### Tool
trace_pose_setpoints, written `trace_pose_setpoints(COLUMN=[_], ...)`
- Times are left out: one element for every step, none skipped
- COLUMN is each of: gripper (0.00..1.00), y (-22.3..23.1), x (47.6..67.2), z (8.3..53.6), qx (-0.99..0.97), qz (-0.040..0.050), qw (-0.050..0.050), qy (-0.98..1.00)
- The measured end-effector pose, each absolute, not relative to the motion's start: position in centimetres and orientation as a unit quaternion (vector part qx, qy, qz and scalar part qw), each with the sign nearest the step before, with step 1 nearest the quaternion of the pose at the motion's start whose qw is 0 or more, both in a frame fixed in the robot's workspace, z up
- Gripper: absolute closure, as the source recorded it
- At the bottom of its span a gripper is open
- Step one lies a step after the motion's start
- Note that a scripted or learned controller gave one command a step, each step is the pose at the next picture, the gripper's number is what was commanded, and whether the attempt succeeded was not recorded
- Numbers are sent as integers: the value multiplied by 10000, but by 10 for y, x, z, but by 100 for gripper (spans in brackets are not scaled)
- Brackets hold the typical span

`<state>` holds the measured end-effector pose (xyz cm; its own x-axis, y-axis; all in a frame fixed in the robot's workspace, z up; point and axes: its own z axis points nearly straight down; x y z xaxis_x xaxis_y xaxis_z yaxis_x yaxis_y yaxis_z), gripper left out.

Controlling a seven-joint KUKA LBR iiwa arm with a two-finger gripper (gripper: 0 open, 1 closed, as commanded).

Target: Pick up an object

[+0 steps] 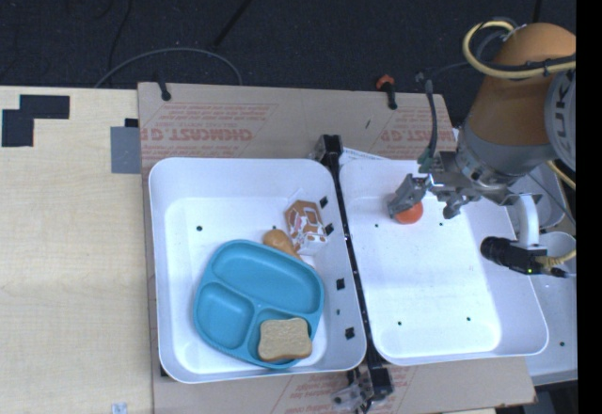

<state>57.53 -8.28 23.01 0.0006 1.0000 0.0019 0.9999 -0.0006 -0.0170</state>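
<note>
— Where is your claw being now?

— My claw (425,196) is hanging over the right bin (451,318), near its far left corner. My arm (513,111) is reaching in from the right side.

— Is it gripping something?

— The fingers are standing spread. An orange thing (408,213) is lying just under the left finger, on the bin floor. It is not sitting between the fingers, so I am not holding it.

— And what is lying in the left bin (179,214)?

— A blue tray (246,294) with three parts is lying there. A bread slice (284,339) is sitting in its near right part. Just behind the tray a small brown piece (279,240) is lying, and a brown-white thing (306,220) is resting beside it.
</note>
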Motion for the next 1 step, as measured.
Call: trace_pose_setpoints(gripper=[0], y=[-83], x=[578], z=[237], qx=[-7067], qz=[12], qw=[18], qy=[-7075])
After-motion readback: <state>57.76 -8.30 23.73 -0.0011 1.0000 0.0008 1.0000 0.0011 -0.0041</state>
